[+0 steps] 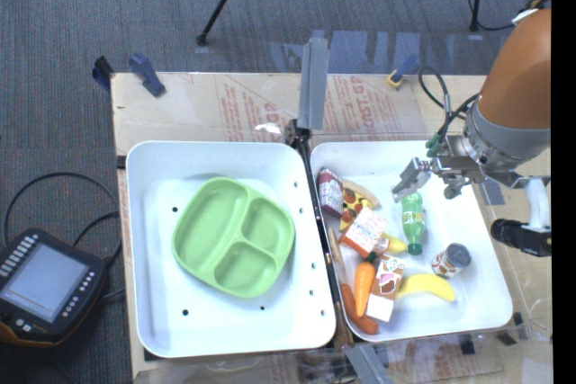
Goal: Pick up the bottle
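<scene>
A: Starting at the left edge, what lies beside the bench?

B: A handheld control screen (40, 283) sits on the carpet, with a black cable looping away from it.

A: And the left bin (148, 166)?

B: It holds a green divided plate (234, 236) with three compartments, lying flat near the middle.

A: Then the right bin (490, 283)?

B: Near its left wall is a dark jar (329, 192), with a pizza slice (358, 193) just beside it. Below those come an orange carton (364, 232), a carrot (363, 283), a small white box (382, 305), a banana (426, 285) and a little tin (452, 259).

A: Where is the bottle (412, 223)?

B: In the right bin, green, lying roughly upright in the view between the carton and the tin, its cap toward the top.

A: And the gripper (419, 178)?

B: It hangs just above the bottle's cap end, reaching in from the right. Its fingers look spread apart, with nothing between them; the bottle lies free in the bin.
</scene>
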You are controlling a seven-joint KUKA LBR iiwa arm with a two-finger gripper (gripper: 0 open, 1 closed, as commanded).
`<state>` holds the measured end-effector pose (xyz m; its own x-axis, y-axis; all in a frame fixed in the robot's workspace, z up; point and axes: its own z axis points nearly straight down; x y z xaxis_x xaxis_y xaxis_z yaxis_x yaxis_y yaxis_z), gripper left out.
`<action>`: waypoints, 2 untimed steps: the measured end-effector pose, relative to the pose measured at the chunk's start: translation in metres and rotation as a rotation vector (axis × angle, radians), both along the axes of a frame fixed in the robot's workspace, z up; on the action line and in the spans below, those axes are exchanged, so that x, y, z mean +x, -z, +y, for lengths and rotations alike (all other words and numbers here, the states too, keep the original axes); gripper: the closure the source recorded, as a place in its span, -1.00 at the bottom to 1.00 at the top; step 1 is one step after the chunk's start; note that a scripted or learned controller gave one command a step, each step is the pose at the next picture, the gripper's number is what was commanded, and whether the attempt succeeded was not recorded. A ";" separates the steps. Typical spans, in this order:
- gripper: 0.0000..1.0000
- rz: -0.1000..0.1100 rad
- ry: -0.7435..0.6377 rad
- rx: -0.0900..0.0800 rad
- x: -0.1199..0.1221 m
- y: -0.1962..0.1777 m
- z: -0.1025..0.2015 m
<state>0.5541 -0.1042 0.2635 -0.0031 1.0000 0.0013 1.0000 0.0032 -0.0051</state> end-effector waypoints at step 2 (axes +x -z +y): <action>1.00 -0.002 0.062 -0.001 0.025 -0.029 0.068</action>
<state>0.5791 -0.0358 0.2921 0.0590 0.9983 0.0006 0.9983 -0.0590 -0.0032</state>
